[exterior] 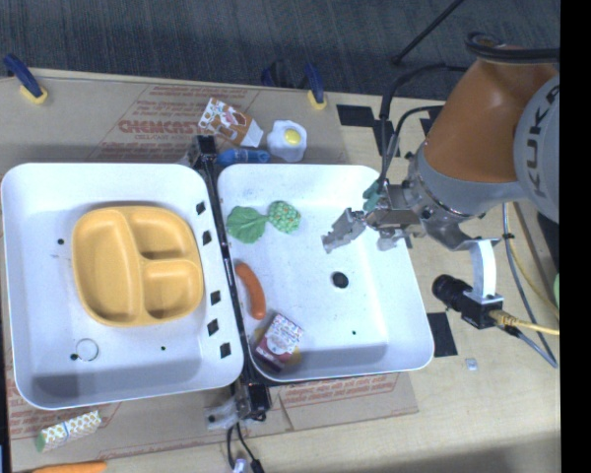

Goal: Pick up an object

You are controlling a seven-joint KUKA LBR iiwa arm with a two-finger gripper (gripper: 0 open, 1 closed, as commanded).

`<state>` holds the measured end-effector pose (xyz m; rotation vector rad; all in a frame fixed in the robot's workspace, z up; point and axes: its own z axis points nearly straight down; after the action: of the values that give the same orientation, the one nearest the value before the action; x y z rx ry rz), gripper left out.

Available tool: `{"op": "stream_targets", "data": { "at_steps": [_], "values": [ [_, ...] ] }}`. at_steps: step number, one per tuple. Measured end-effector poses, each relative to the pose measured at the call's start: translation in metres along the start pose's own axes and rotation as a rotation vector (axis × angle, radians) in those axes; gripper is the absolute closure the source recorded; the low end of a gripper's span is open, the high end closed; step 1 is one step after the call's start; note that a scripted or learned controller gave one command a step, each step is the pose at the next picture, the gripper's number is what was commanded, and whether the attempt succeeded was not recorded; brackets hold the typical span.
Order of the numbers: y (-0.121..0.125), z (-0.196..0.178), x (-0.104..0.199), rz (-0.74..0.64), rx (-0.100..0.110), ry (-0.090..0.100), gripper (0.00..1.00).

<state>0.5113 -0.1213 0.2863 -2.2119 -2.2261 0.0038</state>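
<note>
My gripper [365, 237] hangs over the right part of the right white bin [394, 348], open, with nothing between its fingers. In that bin, to the gripper's left, lie a green leaf [245, 223] and a bumpy green piece [284, 216]. An orange sausage-shaped toy [252, 289] lies along the bin's left wall. A small dark snack packet [279, 341] rests in the front left corner. A small black spot [340, 281] marks the bin floor just below the gripper.
The left bin [30, 363] holds a yellow divided tray [138, 262]. Behind the bins on the cardboard sit a small carton [222, 118], a blue object [241, 156] and a white-and-yellow egg toy [288, 139]. A wrapped packet [69, 429] lies at the front left.
</note>
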Motion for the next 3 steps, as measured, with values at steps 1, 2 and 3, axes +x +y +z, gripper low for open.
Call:
{"op": "stream_targets", "data": {
  "at_steps": [1,2,3],
  "values": [
    [-0.017,0.127,0.017,0.372,0.003,0.001,0.00],
    [-0.008,0.196,0.031,0.378,0.002,0.001,0.00],
    [0.020,0.195,0.024,0.284,-0.001,0.001,0.00]
  ]
}}
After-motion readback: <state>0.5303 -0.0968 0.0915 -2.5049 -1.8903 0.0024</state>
